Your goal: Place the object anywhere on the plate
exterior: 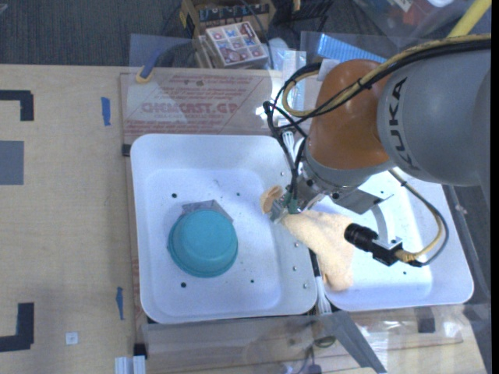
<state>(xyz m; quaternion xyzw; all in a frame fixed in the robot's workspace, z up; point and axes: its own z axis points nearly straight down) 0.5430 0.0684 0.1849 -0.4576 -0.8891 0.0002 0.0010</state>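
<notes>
A round blue plate (203,242) sits in the left bin (156,170), partly over a grey flat scrap (201,207). A pale yellow soft object (327,244) lies draped across the divider between the two bins, mostly on the right bin's side. My gripper (285,206) points down at the upper left end of that yellow object, at the left bin's right edge, well to the right of the plate. A small tan piece (270,199) shows just left of the gripper tip; whether it is held is unclear.
The grey arm with its orange wrist section (347,115) covers much of the right bin (437,287). A black cable fitting (366,240) lies over the yellow object. Boxes and clutter (230,37) stand beyond the bins' far edge. Wooden bench (62,209) spreads to the left.
</notes>
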